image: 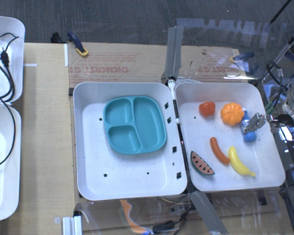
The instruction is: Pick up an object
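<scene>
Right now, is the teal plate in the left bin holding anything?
Empty. The teal plate lies flat in the left bin, and all three of its compartments show bare teal.

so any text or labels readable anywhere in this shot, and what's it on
Red print on the cardboard sheet behind the bins: one line of capitals, seen upside down and mirrored, too blurred to read with certainty.
No readable text on the teal plate, the toy foods or the bins.
</scene>
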You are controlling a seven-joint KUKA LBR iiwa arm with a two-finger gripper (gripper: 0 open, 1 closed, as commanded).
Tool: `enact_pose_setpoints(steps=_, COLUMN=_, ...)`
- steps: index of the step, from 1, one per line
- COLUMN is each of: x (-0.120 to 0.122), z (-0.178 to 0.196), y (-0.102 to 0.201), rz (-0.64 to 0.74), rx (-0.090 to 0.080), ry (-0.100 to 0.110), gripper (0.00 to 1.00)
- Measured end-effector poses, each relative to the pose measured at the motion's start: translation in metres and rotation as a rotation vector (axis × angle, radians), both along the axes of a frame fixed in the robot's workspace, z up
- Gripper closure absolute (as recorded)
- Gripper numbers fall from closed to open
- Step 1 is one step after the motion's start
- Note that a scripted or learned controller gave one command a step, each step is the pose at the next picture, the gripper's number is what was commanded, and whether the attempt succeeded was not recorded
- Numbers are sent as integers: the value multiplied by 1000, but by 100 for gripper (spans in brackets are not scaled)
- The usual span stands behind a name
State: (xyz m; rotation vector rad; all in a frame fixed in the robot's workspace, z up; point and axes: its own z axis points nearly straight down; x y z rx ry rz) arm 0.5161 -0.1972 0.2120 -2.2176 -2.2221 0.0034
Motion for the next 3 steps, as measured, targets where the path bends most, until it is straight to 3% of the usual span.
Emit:
enact_pose_setpoints(steps=1, x=-3, z=-121, y=98, rz=-3, rx=0, ry=-1, gripper=0)
enact_pose_setpoints(steps=2, x=-3, z=-113, y=96, rz=-7, rx=0, ry=0, gripper=100)
enact_pose_setpoints(steps=3, x=70, z=-21, y=136, rz=1, rx=-2, ry=-1, gripper=100)
